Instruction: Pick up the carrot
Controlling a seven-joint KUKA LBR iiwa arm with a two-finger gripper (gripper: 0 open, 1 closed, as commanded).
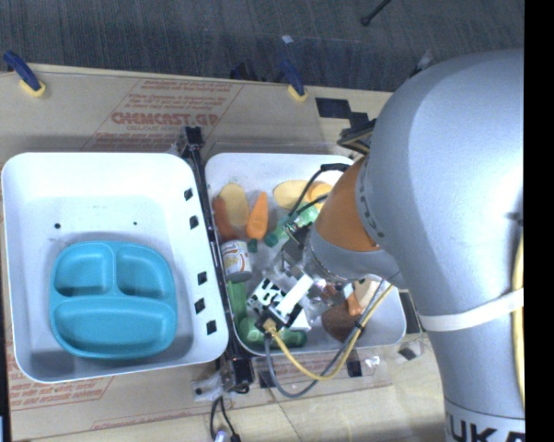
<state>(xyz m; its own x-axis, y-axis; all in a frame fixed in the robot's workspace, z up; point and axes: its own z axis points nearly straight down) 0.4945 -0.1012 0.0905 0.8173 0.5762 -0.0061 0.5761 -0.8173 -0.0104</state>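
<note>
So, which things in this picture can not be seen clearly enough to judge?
- Gripper: open or shut cannot be told; the wrist, black-and-white tag and yellow cable cover it in the camera view.
- Right bin: its right part is hidden under the grey arm.
- Carrot: visible, but its lower tip is lost in clutter.
- Small can: label too small to read.

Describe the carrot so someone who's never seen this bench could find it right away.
Look in the right-hand white bin, near its upper left corner beside the divider. The carrot is a short orange tapered piece standing between a brownish item and the arm; it is the brightest orange there.
</note>
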